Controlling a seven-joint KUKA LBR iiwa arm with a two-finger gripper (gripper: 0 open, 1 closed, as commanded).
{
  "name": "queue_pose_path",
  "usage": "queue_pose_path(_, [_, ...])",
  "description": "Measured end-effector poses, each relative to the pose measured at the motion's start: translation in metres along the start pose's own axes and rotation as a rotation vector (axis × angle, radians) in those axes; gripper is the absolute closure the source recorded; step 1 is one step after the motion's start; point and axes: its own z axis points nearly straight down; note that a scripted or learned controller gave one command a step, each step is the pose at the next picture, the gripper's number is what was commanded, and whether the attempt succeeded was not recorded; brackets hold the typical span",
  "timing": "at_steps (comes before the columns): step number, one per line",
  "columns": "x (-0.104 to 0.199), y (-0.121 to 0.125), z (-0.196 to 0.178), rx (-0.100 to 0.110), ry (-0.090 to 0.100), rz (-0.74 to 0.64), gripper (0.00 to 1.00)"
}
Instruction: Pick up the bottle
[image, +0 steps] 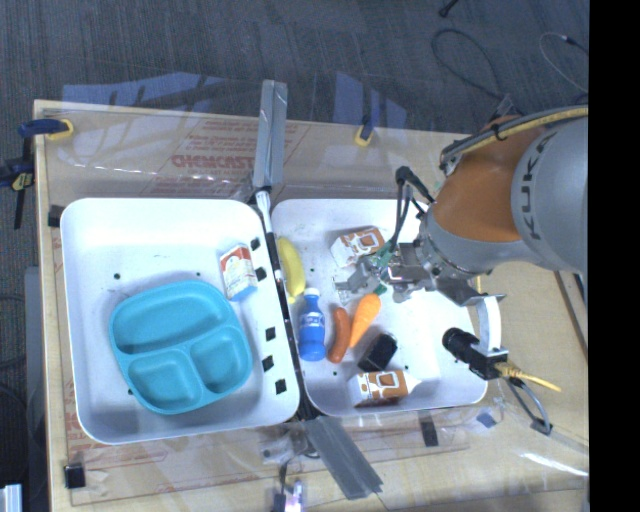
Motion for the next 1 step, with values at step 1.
queue_pose_path(1, [0.0327,0.021,0.1107,-0.012,-0.006,0.115,0.0])
